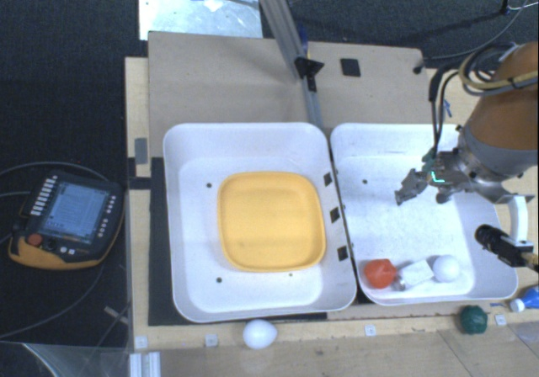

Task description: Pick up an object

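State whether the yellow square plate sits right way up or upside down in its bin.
Right way up. The yellow square plate lies flat in the left white bin, its raised rim framing a sunken centre, nothing on it.

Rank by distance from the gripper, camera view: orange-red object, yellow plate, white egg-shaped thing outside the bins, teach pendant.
From the gripper, above the right bin:
1. Orange-red object, in that bin's near-left corner.
2. Yellow plate, in the left bin.
3. White egg-shaped thing, on the bench edge below the left bin.
4. Teach pendant, on the floor, far left.
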